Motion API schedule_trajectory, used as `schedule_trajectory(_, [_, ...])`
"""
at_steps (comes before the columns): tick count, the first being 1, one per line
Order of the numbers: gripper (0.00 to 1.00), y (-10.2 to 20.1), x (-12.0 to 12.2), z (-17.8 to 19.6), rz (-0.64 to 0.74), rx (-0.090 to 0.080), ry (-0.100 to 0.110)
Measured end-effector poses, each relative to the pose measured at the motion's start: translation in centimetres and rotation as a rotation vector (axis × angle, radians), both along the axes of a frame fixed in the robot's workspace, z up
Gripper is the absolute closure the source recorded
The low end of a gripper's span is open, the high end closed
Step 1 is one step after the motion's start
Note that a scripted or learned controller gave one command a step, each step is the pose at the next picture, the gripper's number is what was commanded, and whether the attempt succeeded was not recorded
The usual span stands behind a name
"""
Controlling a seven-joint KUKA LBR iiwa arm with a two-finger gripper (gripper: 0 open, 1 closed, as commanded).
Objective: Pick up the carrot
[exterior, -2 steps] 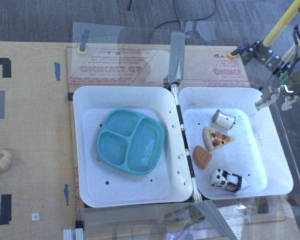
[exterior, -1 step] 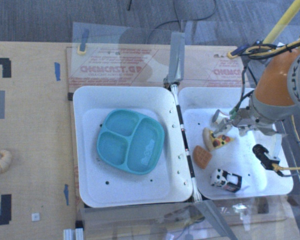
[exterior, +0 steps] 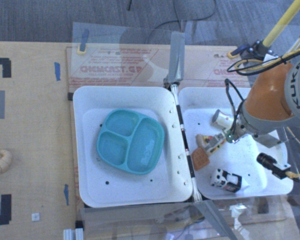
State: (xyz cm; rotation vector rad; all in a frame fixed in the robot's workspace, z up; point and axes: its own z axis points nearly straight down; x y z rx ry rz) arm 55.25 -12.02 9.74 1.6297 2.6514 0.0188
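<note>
Orange and tapering, the small toy carrot [exterior: 215, 143] is lying at a slant on the floor of the right-hand shallow white bin [exterior: 242, 159]. Its upper end is reaching up to the tip of the claw [exterior: 232, 137] and its lower end is pointing away to the claw's left in the camera view. The claw is hanging low at that upper end, under the grey arm with the orange band [exterior: 270, 96]. Whether it is wide or narrow cannot be told from this slant, nor whether the carrot is inside it. The carrot is probably moulded plastic, so it is likely light, stiff and smooth enough to slide or roll under a glancing pinch. The thicker middle of its body, taken across the narrow width, looks the safer place to hold. A brown square piece like toast [exterior: 200, 158] is sitting just beside the carrot's far end, below and left of the claw, and could get nudged. A pale stubby cylinder [exterior: 221, 118] is resting near the claw on its upper left. A black-and-white boxy object [exterior: 226, 180] is lying well below the claw. Far to the claw's left, a teal three-compartment plastic plate [exterior: 131, 141] is sitting in the other white bin [exterior: 85, 96].
</note>
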Motion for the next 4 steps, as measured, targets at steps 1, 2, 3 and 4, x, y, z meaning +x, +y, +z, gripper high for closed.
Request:
schedule_trajectory(1, [1.00, 0.1, 0.1, 1.2, 0.000, 0.003, -0.003])
schedule_trajectory(2, [1.00, 3.7, -6.2, 10.0, -0.357, 0.011, 0.029])
schedule_trajectory(3, [1.00, -0.3, -7.2, 12.0, -0.205, 0.007, 0.027])
schedule_trajectory(4, [1.00, -8.8, -5.8, 10.9, 0.070, 0.002, 0.027])
